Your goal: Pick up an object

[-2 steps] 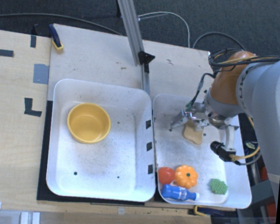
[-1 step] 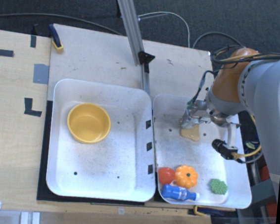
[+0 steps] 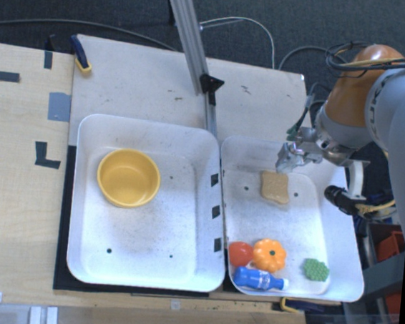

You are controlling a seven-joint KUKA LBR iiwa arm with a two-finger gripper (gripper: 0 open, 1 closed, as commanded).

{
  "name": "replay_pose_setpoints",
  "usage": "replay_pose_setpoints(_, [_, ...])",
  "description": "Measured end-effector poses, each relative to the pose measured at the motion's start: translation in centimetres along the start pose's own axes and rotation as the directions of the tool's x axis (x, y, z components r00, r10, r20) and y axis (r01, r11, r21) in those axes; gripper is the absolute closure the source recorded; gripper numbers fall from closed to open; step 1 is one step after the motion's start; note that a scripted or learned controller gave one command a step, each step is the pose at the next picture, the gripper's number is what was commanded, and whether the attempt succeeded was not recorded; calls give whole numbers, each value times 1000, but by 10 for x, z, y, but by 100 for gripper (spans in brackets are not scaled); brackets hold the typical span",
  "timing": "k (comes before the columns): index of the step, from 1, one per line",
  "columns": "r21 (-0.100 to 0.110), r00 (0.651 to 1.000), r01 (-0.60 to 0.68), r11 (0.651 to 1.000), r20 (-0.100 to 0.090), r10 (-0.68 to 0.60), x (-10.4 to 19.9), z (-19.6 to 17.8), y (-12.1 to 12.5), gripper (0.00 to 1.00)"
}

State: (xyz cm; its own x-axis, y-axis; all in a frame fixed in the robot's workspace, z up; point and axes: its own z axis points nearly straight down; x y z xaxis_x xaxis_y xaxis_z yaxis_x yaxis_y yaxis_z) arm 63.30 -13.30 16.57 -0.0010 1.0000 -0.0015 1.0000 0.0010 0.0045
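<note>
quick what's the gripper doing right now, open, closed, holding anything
Gripper: cannot be told whether open or closed; it sits just above the tan block in the right bin, with nothing visibly held.

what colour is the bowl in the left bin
The bowl is yellow, seen clearly in the overhead camera view.

Even overhead light, soft focus throughout

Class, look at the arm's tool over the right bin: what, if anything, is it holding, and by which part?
Nothing is visibly held. The tool hangs just above the tan bread piece, which lies on the right bin's floor.
</note>
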Motion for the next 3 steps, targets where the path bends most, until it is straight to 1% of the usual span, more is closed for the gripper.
replay_pose_setpoints(1, [1, 1000, 1, 1000, -1, -1, 4, -45, 7, 100])
replay_pose_setpoints(2, [3, 1000, 1, 1000, -1, -1, 5, -66, 8, 100])
replay_pose_setpoints(3, [7, 1000, 4, 1000, -3, -4, 47, -63, -2, 100])
